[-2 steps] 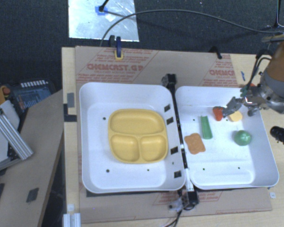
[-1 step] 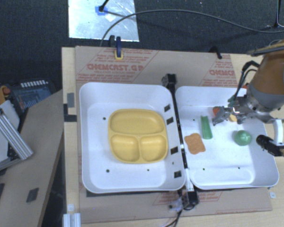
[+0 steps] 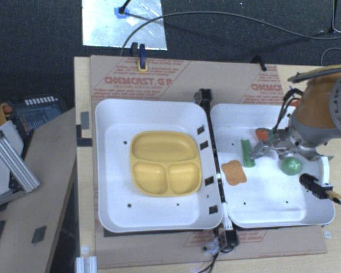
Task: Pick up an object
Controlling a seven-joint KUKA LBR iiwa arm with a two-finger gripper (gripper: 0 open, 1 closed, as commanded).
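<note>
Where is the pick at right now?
Done: the arm has reached into the right bin. In hand: the tool sits low by the green stick. Left: nothing visibly lifted; orange piece and green ball lie on the floor.

Your arm (image 3: 321, 110) crowds the right bin's (image 3: 273, 209) far side over the green stick (image 3: 247, 152), ball (image 3: 291, 165) and orange piece (image 3: 234, 173); its near floor lies open, while the yellow tray (image 3: 162, 162) fills the left bin's (image 3: 111, 169) middle.
</note>
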